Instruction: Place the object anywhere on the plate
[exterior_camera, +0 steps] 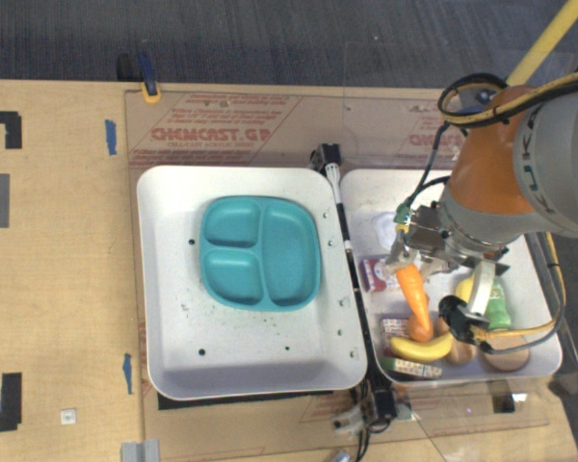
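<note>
A teal plate [260, 253] with three compartments lies in the left white bin [164, 287], with nothing on it. In the right bin [544, 301] an orange carrot [416, 306] lies lengthwise, its lower end against a yellow banana [422, 347]. My gripper [411, 258] hangs over the right bin, directly at the carrot's upper end. The wrist hides how the gripper meets the carrot.
The right bin also holds a purple packet [374, 274] by its left wall, a green object [498, 308] on the right and a brown rounded object [506, 358] near the front corner. A ridge where the two bin walls meet separates the gripper from the plate.
</note>
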Robot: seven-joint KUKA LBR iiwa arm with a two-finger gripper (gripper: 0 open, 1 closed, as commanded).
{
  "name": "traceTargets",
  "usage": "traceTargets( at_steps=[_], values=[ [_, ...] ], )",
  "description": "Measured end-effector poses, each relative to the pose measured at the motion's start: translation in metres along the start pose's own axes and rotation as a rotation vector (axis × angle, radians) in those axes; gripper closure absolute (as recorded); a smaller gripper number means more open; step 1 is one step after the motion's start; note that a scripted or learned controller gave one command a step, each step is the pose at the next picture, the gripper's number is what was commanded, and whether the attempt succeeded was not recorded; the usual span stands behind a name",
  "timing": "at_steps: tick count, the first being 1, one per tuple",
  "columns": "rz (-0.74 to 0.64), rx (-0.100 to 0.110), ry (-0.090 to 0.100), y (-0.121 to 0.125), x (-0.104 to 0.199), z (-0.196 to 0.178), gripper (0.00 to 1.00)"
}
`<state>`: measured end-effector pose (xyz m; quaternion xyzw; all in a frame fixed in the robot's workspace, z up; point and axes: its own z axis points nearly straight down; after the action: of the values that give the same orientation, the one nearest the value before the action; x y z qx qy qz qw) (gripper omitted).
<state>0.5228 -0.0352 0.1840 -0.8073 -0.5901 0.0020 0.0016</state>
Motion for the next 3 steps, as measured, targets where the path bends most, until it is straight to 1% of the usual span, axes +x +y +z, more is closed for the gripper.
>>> traceTargets(
  at_steps=[1,2,3],
  values=[
    [0.204,-0.004,0.001,0.002,0.066,0.000,1.00],
    [0.205,-0.004,0.000,0.003,0.065,0.000,0.00],
    [0.202,-0.006,0.000,0.003,0.066,-0.010,1.00]
  ],
)
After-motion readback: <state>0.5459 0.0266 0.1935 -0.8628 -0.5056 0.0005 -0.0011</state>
